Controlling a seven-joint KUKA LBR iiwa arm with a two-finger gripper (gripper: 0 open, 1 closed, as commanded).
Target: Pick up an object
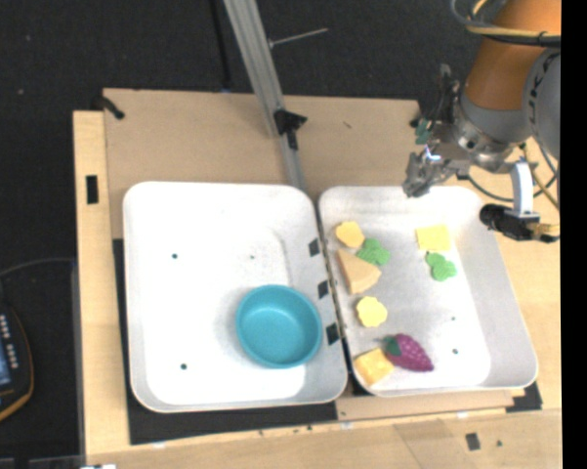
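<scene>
Bins first: two shallow white ones sit side by side on the bench. The left bin (176, 223) has just a blue bowl (278, 325) in it, sitting upright toward the lower right part, close to the wall it shares with its neighbour.

The right bin (488, 291) holds all the small stuff. Along its left side there's a yellow round piece (349, 234) near the top, with a green leafy piece (375, 253) touching it on the right, and a tan wedge (357, 273) just below those two. Further down is another yellow round piece (371, 312). In the lower left corner sits a yellow-orange block (373, 365), with a bunch of purple grapes (408, 352) right beside it, touching or nearly so. Off toward the upper right there's a flat yellow square (433, 237) with a small green piece (440, 267) just under it.

The arm comes in from the right, orange band up top, and the gripper (422, 180) hangs over the top rim of the right bin, above and a bit left of the yellow square, well apart from the pieces on the left side. Nothing is between its fingers, and honestly it's too dark and small to say whether they're spread or together.
</scene>
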